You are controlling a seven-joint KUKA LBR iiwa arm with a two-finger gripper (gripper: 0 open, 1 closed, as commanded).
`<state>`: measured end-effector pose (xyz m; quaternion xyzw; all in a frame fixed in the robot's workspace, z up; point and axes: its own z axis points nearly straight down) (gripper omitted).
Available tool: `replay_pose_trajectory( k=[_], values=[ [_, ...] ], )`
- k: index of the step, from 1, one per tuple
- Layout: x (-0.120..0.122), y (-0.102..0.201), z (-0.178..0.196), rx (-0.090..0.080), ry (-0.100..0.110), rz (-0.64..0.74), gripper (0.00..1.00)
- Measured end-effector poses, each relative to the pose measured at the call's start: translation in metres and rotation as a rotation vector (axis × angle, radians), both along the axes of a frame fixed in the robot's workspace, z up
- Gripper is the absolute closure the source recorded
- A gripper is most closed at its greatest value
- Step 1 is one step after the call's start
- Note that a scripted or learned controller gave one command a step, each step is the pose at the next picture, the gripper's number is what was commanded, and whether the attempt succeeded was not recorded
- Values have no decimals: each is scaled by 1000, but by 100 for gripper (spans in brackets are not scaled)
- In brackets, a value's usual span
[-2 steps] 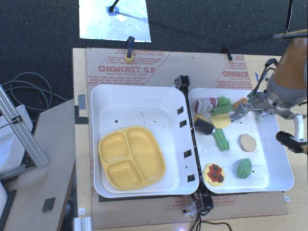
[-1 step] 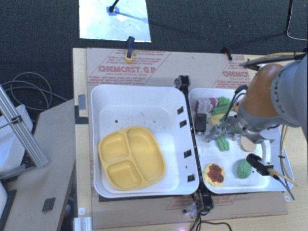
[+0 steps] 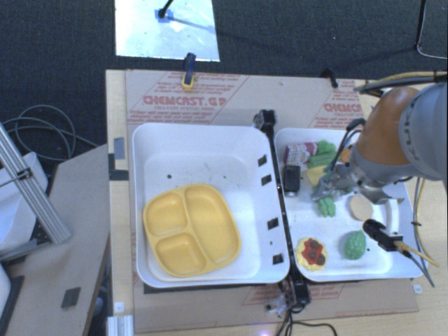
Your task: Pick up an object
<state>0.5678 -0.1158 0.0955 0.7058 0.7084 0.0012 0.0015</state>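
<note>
Arm (image 3: 406, 135) over right bin (image 3: 297, 135), yellow tray (image 3: 190, 228) left

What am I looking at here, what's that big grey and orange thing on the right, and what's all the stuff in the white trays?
This is one picture from a camera fixed above a workbench, looking down at a slant. The big grey and orange thing is a robot arm reaching in from the right. Its gripper, the part meant to pick things up, is low over the right shallow white bin. I can't tell whether it holds anything.

That bin holds small toy-like things: a round yellow piece with red spots, a green leafy lump, a small green knobbly piece, a black rectangular block and a pale round disc.

The left white bin holds a yellow plastic plate with three compartments.
</note>
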Motion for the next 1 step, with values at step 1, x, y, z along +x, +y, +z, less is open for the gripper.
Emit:
replay_pose_trajectory(
  k=[1],
  values=[
    [-2, 63, 95, 3, -6, 7, 100]
  ],
)
